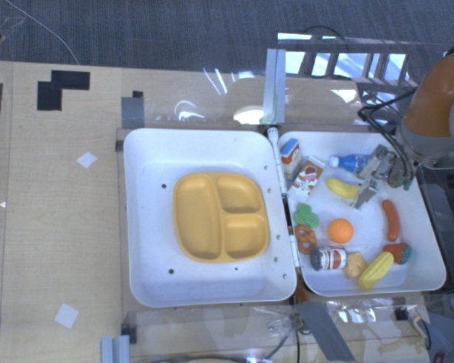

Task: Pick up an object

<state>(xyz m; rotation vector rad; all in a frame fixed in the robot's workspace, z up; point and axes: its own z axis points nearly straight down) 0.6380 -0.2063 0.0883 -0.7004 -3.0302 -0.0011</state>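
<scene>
Two white bins are seen on the surface [53, 225]; the left bin [147, 278] carries a yellow divided tray [219, 216], the right bin [427, 267] is loaded with toy food. The pincer [369, 186] is lowered at 1 o'clock of the right bin, touching the yellow banana [342, 188], likely the pick target. Whether the pincer is released or clenched cannot be told. An orange ball [340, 231] is seen at 6 o'clock of the banana.
</scene>
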